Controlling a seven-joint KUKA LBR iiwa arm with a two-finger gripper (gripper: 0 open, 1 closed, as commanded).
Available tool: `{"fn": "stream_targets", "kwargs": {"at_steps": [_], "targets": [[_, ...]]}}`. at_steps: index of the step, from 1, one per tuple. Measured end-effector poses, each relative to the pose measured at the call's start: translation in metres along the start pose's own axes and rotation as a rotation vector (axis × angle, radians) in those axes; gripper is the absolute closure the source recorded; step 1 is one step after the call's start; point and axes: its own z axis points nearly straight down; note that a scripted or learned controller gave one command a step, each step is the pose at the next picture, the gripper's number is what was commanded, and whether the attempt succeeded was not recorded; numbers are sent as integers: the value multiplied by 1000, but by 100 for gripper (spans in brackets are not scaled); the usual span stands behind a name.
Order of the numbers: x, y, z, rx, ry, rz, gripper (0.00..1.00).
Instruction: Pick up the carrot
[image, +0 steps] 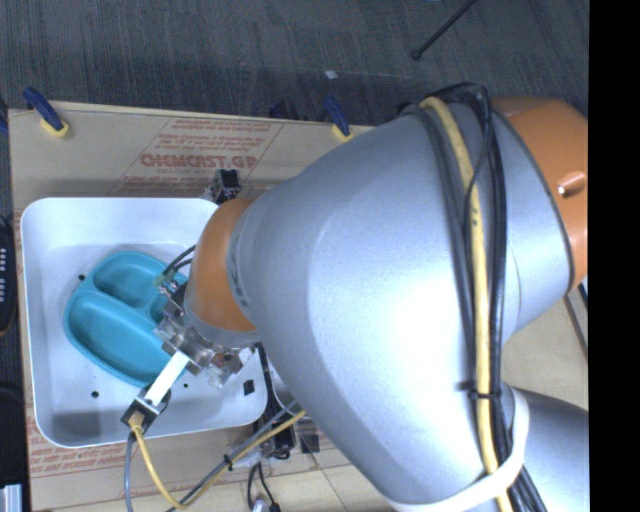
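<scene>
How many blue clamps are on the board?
2. One clamp sits at the board's far left corner; the other clamp is at the far edge beside the arm, which may hide more.

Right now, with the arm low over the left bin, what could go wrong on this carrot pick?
1. The arm covers much of the left bin, and I see no carrot, so a grasp could close on nothing.
2. The wrist sits right against the blue dish; going lower may push or tip it.
3. The yellow cable trails over the bin's front rim and might snag.
</scene>
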Motion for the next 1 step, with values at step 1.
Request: {"fn": "stream_targets", "kwargs": {"at_steps": [1], "targets": [[1, 2, -12, 6, -2, -6, 100]]}}
